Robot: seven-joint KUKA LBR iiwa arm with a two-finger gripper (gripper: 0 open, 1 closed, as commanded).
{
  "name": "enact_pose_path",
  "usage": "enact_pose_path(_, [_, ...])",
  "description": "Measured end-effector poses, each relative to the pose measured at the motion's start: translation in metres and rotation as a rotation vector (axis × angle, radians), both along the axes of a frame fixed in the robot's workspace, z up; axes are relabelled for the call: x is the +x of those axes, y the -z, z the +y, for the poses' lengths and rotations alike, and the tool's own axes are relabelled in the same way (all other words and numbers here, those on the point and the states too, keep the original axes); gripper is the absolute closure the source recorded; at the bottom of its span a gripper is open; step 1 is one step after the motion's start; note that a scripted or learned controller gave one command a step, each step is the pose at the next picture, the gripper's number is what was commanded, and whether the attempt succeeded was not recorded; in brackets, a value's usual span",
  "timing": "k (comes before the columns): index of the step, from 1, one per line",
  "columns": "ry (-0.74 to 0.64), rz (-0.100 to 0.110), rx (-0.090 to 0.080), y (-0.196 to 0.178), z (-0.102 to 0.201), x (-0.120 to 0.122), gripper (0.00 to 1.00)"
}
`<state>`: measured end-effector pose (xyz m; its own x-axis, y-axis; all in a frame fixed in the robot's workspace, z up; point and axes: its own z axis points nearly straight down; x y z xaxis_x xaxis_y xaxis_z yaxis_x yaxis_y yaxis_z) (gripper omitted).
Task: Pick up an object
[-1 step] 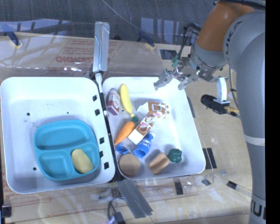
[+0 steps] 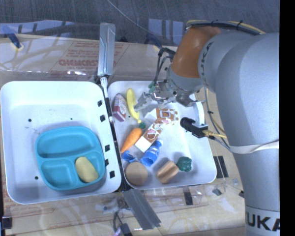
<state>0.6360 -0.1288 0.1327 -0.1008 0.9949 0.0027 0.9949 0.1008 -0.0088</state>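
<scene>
2 white bins [image 2: 10,132] sat on the bench; the gripper [image 2: 155,96] hovered at the banana's [image 2: 132,103] 3 o'clock, its grip impossible to tell.

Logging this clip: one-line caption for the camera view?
Arm's hand hovers over right bin near banana and carrot; left bin holds blue tray.

Robot lab — KUKA arm [image 2: 246,97], bench bins [image 2: 14,97], toy food.
</scene>
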Motion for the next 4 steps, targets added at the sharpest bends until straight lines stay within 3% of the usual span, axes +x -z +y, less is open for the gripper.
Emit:
enact_pose_path(1, [-0.039,-0.005,-0.001,0.005,0.010,-0.067,0.00])
enact_pose_path(2, [-0.244,-0.010,-0.002,0.033,-0.011,-0.157,0.00])
enact_pose_path(3, [-0.251,-0.020,-0.003,0.021,-0.010,-0.152,1.00])
enact_pose_path(4, [-0.364,-0.019,-0.005,-0.234,0.007,-0.126,1.00])
